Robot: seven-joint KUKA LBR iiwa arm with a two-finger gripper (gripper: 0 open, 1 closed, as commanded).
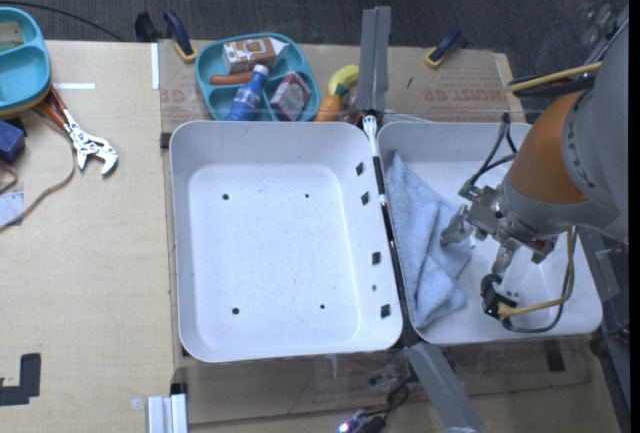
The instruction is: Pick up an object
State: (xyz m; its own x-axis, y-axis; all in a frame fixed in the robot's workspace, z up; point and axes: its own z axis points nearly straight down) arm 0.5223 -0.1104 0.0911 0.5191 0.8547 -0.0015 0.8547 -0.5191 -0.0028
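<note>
Now, cloth (425, 241) lies crumpled along left side of right bin (585, 321). Gripper (490, 246) sits just beside its right edge; can't tell its state or any hold. You'd best drop straight onto a raised fold.

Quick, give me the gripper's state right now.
Gripper: low in the right bin, at the edge of the grey cloth; open or shut cannot be told.
</note>
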